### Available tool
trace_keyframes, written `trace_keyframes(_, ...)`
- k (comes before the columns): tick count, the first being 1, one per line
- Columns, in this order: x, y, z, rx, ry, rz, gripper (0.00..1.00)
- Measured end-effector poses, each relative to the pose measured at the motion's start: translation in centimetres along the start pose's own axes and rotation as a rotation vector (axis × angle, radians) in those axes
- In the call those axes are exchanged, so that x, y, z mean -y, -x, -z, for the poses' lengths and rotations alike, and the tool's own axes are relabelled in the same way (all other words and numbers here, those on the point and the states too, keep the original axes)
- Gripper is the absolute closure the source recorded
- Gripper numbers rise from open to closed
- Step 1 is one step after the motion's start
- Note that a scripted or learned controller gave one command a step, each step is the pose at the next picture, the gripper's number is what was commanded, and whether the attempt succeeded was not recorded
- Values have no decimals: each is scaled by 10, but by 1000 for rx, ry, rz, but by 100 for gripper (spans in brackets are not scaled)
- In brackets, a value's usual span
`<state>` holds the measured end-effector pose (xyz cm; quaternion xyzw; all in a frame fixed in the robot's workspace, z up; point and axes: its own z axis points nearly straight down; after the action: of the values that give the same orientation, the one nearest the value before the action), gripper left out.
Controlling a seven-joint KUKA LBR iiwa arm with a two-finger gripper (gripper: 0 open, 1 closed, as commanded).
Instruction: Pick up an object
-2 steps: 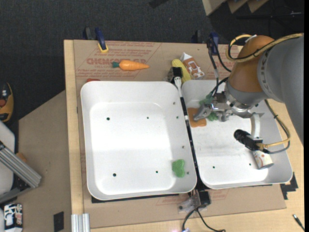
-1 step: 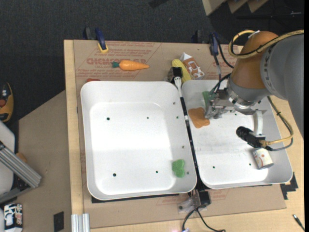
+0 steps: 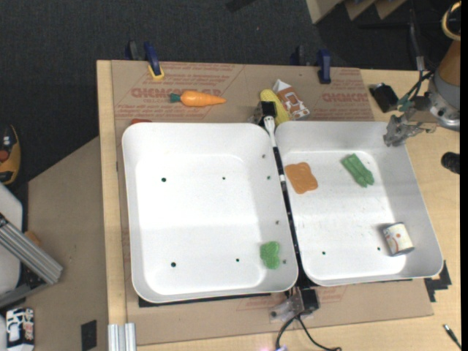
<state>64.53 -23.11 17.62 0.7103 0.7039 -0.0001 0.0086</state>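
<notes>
The gripper [image 3: 397,130] is hovering at the right bin's [image 3: 417,196] far right corner, jaws too small to tell released or clenched, grasping nothing visible, so picking is still waiting: the green piece [image 3: 357,170] and can [image 3: 397,238] are lying inside that bin.

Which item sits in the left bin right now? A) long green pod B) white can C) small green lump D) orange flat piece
C: the small green lump lies near the left bin's lower right corner, while the orange flat piece, the long green pod and the white can all lie in the right bin.
</notes>
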Motion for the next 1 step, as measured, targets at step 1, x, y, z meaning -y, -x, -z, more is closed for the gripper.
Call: trace_keyframes(1,1,-30,145,-6,8,13,100)
